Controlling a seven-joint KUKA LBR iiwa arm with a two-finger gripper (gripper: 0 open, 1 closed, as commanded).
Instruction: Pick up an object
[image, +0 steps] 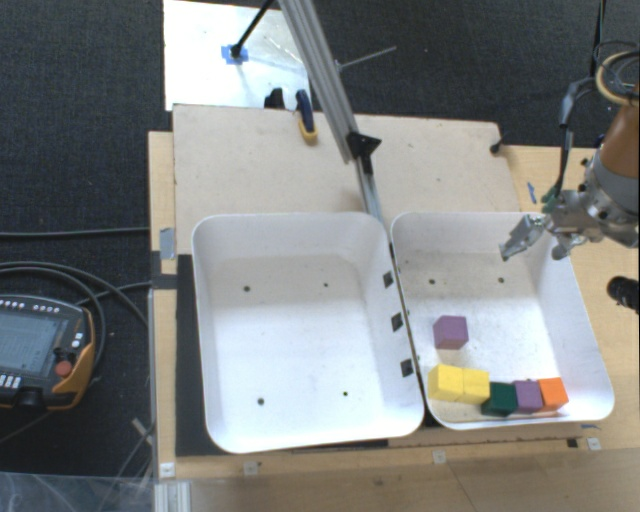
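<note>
Blocks lie along the right bin's near wall.

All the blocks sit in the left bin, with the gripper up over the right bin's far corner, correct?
Not quite: the camera view shows the blocks, such as the purple cube, in the right bin, not the left. The gripper does hang over that bin's far corner.

No text, label, brand or number can be read anywhere. The screen of the handheld control pendant at the left edge is too small to make out.
</note>
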